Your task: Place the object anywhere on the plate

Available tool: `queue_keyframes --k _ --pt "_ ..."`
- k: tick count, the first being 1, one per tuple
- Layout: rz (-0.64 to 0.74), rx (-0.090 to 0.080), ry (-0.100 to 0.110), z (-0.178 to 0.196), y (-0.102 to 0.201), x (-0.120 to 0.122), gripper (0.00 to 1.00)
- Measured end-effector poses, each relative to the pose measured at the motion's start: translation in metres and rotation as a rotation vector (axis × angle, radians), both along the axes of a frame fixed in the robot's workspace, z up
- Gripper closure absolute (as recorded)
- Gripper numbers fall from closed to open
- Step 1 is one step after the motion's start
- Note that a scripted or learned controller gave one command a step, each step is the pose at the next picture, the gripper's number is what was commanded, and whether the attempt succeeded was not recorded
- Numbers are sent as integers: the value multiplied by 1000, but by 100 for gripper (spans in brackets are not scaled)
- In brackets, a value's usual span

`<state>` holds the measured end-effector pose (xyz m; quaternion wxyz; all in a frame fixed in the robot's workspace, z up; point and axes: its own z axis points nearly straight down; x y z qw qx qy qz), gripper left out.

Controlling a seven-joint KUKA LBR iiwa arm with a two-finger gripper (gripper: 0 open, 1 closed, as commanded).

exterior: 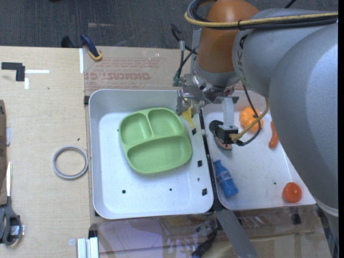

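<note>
A green divided plate (156,141) lies in the left white bin (107,198), toward its back. My gripper (188,107) hangs over the wall between the two bins, just off the plate's far right corner. A small yellow object (186,115) sits between its fingertips, so the gripper is shut on it. The object hangs right at the plate's rim, and most of it is hidden by the fingers.
The right bin (258,198) holds a blue bottle (226,179), an orange ball (291,192), and two more orange items (247,117) (273,136) partly behind the arm. On the bench to the left lie a tape ring (70,162) and scissors (8,222).
</note>
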<state>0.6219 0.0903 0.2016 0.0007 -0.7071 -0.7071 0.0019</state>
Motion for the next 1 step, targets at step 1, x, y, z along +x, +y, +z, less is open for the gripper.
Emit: queue_keyframes --k 1 --pt "0 0 0 0 0 0 0"
